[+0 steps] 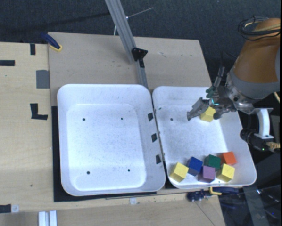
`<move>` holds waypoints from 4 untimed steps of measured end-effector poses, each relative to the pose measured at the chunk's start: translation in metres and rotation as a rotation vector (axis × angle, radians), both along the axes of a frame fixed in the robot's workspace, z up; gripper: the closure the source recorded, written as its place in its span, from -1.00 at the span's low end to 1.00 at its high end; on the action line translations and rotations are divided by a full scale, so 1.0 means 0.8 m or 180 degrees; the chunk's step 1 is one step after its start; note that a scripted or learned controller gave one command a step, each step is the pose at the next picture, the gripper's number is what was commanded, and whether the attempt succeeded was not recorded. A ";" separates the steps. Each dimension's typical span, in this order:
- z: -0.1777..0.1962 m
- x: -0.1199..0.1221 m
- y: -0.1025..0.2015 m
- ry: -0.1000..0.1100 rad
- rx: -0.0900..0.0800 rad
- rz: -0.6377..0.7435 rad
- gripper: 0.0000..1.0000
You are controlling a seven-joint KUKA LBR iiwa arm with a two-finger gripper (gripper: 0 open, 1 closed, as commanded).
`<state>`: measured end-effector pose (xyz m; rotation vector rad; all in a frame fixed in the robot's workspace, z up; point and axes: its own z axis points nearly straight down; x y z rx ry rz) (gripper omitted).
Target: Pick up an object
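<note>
My gripper (205,111) hangs over the back part of the right bin (188,135), reaching in from the right. A small yellow block (208,114) sits between its fingers, and the gripper is shut on it. The block looks lifted a little off the bin floor. Along the front edge of the same bin lie several loose blocks: a yellow one (179,171), a blue one (194,165), a purple one (208,173), a green one (212,162), an orange one (228,157) and another yellow one (227,172).
The left bin (65,126) stands beside the right one, their rims touching in the middle. A slanted metal bar (122,22) runs from the top of the view down to the bins' shared back corner. Wooden bench surface surrounds both bins.
</note>
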<state>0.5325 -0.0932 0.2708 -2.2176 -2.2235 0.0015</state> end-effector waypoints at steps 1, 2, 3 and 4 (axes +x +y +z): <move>0.000 0.000 0.000 0.0000 0.0001 -0.0001 -1.00; -0.061 -0.004 -0.010 0.0016 -0.0002 -0.0007 -1.00; -0.115 -0.007 -0.007 0.0015 0.0000 -0.0005 -1.00; -0.196 -0.010 -0.002 0.0024 0.0002 -0.0005 -1.00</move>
